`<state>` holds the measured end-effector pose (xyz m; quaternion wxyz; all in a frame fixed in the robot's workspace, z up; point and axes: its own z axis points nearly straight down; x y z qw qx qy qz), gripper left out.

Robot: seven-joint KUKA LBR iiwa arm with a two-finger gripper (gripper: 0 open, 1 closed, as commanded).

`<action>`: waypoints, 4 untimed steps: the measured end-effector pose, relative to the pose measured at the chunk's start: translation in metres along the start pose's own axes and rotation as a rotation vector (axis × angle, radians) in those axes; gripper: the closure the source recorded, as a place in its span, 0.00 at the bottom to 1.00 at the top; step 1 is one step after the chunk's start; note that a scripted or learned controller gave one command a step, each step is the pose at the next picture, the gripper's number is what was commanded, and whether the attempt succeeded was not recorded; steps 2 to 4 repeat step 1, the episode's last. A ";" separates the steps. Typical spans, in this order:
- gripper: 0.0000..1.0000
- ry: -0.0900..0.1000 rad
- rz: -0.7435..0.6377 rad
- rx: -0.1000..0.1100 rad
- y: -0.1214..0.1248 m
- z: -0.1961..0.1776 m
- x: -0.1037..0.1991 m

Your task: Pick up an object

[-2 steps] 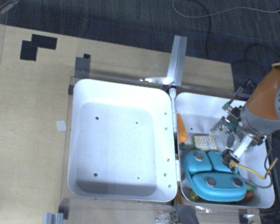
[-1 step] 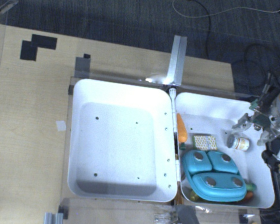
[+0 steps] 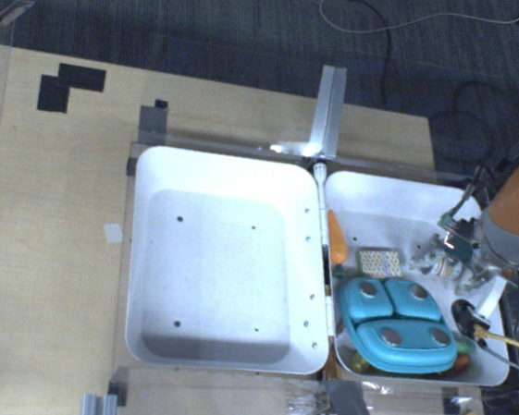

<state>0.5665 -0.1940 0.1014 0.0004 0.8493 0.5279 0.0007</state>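
Pincer (image 3: pixel 432 259) hangs just above-right of turquoise toy (image 3: pixel 395 324).

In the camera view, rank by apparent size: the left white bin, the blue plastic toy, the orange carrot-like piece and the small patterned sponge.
1. left white bin
2. blue plastic toy
3 and 4. orange carrot-like piece and small patterned sponge: too alike in area to rank; the first is longer and thinner, the second shorter and wider.

Bench (image 3: pixel 40 251): light wood top. Left bin (image 3: pixel 230 175) sits directly on it, near centre. Right bin (image 3: pixel 383 186) touches left bin's right side. Black markers (image 3: pixel 68 85) lie beyond left bin's far-left corner, well apart.
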 end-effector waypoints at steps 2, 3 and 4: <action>0.00 0.000 -0.237 -0.007 0.010 -0.157 0.027; 0.00 0.000 -0.237 -0.007 0.010 -0.157 0.027; 0.00 0.000 -0.237 -0.007 0.010 -0.157 0.027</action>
